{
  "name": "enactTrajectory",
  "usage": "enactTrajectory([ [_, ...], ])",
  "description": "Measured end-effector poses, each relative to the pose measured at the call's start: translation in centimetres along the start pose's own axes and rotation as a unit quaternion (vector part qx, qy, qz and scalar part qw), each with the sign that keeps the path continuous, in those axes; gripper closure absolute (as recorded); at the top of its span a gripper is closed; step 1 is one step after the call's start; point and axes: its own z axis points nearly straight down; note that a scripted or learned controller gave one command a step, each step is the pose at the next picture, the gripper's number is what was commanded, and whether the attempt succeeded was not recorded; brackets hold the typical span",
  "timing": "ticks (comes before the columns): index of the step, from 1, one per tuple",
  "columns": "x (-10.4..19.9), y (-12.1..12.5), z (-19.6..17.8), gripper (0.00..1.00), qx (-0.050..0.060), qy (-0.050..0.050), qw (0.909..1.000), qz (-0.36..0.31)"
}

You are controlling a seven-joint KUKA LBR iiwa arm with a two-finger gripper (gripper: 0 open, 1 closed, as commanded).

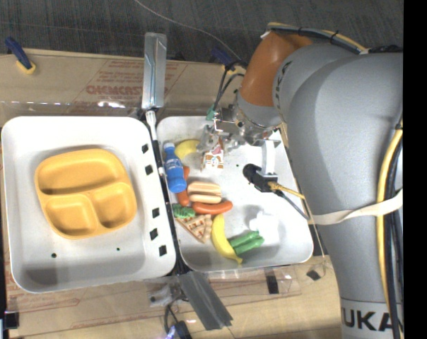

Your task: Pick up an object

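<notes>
The metal gripper [220,138] hangs just above the small red-and-white carton [213,159] in the right white bin [298,224]. Its jaws look slightly open, gripping nothing. Nothing is picked up yet.

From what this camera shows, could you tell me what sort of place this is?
Probably a robotics lab's grasping test bench: a grey KUKA arm with an orange band reaches over two shallow white plastic bins, one holding toy food such as a plastic hot dog, the other a yellow compartment tray.
</notes>
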Motion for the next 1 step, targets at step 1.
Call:
enactTrajectory([
  [1,8.71,-0.68,-7.69,1.00,-0.010,0.002,0.9999,0.009],
])
